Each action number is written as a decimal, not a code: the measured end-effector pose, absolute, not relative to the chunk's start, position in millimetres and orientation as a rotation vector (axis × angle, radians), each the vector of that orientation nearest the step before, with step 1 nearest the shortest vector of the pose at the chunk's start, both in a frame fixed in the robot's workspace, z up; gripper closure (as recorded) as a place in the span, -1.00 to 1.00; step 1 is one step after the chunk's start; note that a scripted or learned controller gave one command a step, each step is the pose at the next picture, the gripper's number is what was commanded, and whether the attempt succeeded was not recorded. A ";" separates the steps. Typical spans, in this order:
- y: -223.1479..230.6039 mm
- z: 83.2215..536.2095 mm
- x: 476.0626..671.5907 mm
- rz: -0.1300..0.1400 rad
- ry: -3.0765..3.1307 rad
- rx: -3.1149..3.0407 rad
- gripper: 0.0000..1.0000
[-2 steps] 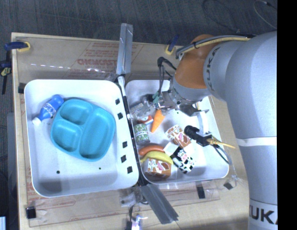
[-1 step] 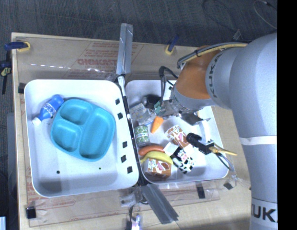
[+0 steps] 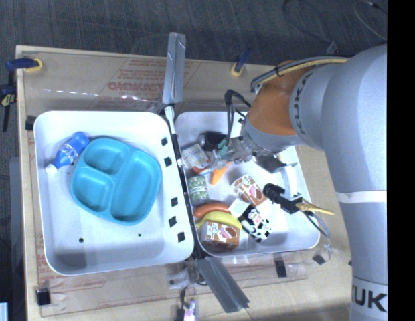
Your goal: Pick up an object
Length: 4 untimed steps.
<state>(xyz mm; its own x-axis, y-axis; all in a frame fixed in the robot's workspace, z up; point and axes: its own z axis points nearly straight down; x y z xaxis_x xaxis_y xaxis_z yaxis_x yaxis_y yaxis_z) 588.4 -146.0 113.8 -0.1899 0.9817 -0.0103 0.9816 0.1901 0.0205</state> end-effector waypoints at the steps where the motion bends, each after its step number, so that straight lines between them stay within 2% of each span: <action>1: -145.9 113.9 588.5 0.014 2.407 1.985 -1.00; 2: -145.8 123.9 588.9 0.012 2.412 1.978 1.00; 3: -145.7 123.9 589.0 0.012 2.411 1.978 -1.00; 4: -163.1 95.8 604.5 0.004 2.212 2.230 -1.00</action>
